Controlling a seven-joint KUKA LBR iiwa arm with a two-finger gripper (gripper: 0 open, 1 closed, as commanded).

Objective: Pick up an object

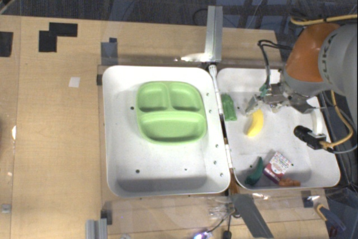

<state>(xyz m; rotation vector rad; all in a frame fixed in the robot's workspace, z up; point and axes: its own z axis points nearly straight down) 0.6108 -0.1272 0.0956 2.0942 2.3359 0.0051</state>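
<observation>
My gripper (264, 104) hangs open over the upper middle of the right bin (324, 173), with nothing between its fingers. A yellow banana (255, 123) lies just below and slightly left of it, apart from it. A green block (228, 106) rests against the bin's left wall, to the gripper's left. Near the bin's front edge lie a dark green object (255, 172), a pink and white packet (278, 164) and a small brown piece (288, 182).
The left bin (128, 170) holds a light green divided plate (170, 111). A raised divider (221, 120) separates the two bins. Black cables and a connector (309, 137) hang by the right bin's right side, below the arm's orange band (305, 59).
</observation>
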